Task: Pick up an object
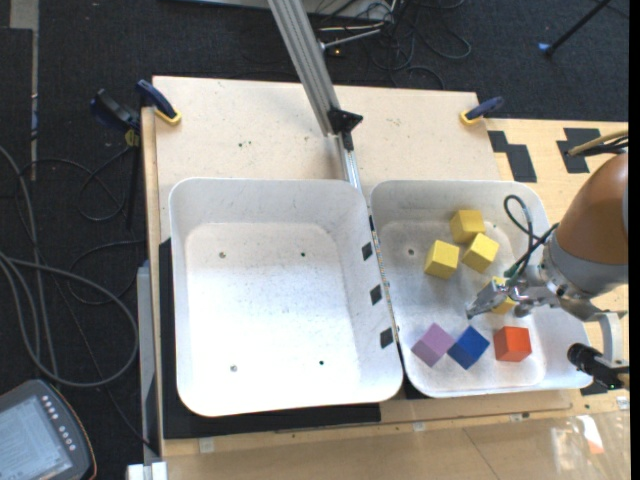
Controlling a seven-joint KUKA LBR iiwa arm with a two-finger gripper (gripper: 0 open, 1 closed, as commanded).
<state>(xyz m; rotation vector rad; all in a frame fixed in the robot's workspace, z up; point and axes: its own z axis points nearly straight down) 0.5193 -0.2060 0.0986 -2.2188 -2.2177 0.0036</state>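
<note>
Nearest in the right bin (530, 196) lie the purple cube (433, 344), blue cube (468, 347) and orange cube (512, 343), just behind them the gripper (492, 301) hovers, finger state impossible to tell, and farther back sit three yellow cubes (442, 259).

Your single fixed camera sits above the bench (300, 128) and looks down on it at a slant, so the bench's far edge lies toward the top of the frame and its near edge along the bottom. You see both white bins whole: the left bin (190, 268) near frame centre, the right bin (400, 203) toward the right side. The standoff is moderate, leaving dark floor (70, 218) with cables at left and top. The arm (600, 233) enters from the right.
</note>
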